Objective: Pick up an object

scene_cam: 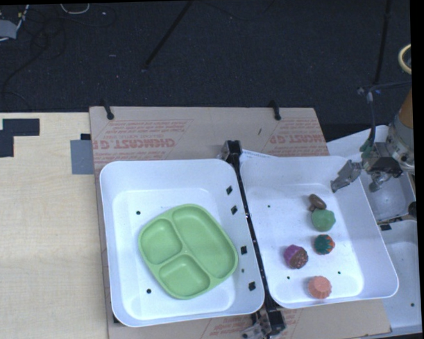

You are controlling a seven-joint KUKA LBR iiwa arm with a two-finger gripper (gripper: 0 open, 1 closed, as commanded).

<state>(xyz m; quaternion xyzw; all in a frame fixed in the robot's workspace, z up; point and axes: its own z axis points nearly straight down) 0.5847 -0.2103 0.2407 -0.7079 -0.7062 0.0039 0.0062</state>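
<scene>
Five small objects lie in the right bin [354,264]: brown piece [316,201], green ball [323,219], teal ball [323,244], purple ball [295,256] at 8 o'clock, orange piece [319,287] at 6.

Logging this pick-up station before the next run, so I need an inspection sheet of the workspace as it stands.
Surface: two white bins side by side, left bin, right bin, on cardboard.
Job's things: in the right bin, brown piece, green ball, teal ball, purple ball, orange ball.
Clutter: green divided tray in the left bin.
Grippers: tool at the right bin's far right edge, holding nothing.
Cables: dark leads on the floor behind.
Surroundings: wooden bench at left.
</scene>
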